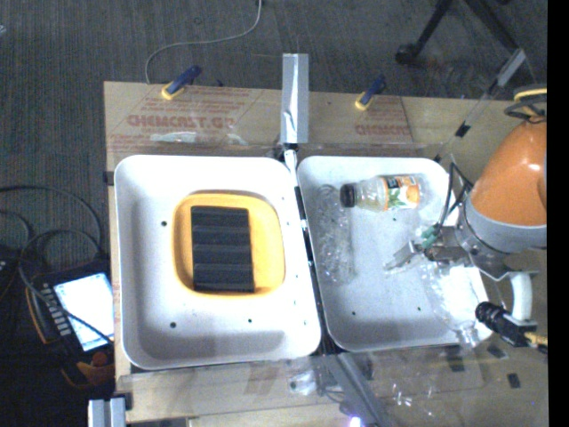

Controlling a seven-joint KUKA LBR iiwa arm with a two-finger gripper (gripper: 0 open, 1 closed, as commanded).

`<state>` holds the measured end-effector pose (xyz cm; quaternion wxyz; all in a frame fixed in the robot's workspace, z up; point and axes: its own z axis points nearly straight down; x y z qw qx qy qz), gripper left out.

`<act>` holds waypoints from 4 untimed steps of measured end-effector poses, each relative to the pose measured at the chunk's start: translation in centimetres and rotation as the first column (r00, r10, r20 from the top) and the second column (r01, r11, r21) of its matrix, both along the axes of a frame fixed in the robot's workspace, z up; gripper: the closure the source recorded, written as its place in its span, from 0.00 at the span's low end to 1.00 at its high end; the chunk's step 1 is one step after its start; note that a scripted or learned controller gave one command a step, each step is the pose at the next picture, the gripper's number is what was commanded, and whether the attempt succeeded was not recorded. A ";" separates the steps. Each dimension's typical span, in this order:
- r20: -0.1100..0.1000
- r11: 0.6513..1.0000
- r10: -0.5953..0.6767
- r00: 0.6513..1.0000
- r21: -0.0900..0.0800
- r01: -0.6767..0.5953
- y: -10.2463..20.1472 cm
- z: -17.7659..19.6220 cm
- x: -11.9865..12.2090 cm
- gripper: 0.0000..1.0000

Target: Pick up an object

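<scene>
A small bottle (384,193) with a dark cap and an orange label lies on its side at the back of the right bin (373,327). A clear plastic piece (332,238) rests along that bin's left wall. Crumpled clear plastic (452,294) sits in its right front part. The left bin (142,327) holds a yellow tray-like object with a black ribbed insert (222,247). My gripper (411,252) hangs low over the right half of the right bin, in front of the bottle and just left of the crumpled plastic. Nothing is visibly held in it.
The grey and orange arm (516,194) covers the right bin's right edge. Two blue and yellow clamps (180,81) (371,92) hold the cardboard at the back. A metal upright (294,96) stands behind the gap between the bins. A tablet (80,305) lies on the floor at left.
</scene>
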<state>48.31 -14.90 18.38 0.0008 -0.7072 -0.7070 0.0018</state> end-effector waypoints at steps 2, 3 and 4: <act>0.002 0.993 -0.118 0.993 0.000 0.118 -1.0 2.2 8.8 0.00; 0.001 1.000 0.013 1.000 -0.003 -0.013 -3.1 -0.5 18.5 0.00; 0.013 0.970 0.244 0.970 -0.005 -0.244 -5.4 -7.0 18.9 0.00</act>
